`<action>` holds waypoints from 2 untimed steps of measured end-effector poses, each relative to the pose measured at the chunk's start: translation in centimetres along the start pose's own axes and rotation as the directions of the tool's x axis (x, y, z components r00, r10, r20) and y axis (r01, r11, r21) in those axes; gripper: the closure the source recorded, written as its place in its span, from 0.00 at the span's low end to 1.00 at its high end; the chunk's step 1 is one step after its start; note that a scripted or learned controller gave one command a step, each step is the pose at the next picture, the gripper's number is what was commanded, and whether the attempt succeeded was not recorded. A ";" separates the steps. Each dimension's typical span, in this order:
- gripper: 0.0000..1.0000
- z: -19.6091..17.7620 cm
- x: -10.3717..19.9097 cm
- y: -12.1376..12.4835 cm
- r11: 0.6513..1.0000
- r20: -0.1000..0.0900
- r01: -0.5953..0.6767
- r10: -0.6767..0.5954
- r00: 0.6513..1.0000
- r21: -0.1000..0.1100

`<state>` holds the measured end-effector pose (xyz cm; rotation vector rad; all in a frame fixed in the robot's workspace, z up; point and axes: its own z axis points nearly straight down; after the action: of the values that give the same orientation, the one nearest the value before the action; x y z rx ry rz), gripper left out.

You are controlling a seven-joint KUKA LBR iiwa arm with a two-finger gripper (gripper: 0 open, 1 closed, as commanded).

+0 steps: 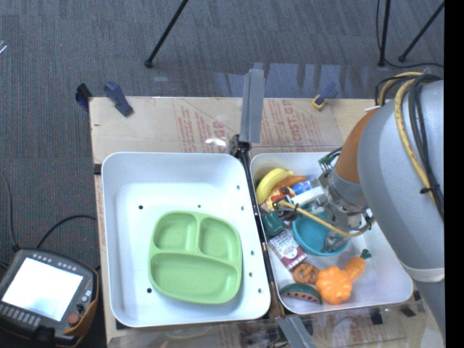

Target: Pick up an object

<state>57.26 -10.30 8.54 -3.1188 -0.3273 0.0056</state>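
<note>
Orange pumpkin (pixel 334 284) sits low in the crowded right bin (pixel 395 285); gripper (pixel 335 212) hovers over the blue bowl (pixel 313 236), grip state unclear. Risk: clutter jams the grab or snags 2 items.

Grey carpet (pixel 65 42), tripod legs (pixel 170 24)

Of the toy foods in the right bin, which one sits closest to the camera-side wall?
The watermelon slice, green-rimmed, lies at the near-left corner of the right bin. The orange pumpkin is beside it, slightly farther in; the banana lies at the far end.
</note>
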 end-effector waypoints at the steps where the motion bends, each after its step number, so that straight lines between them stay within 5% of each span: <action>1: 0.00 -0.1 -6.4 -2.7 1.000 -0.001 0.024 -0.024 1.000 -0.003; 2: 0.00 -10.1 -7.3 -8.5 0.993 -0.001 0.115 -0.115 0.993 -0.002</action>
<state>48.42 -3.52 18.68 -3.0964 -0.5072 0.0023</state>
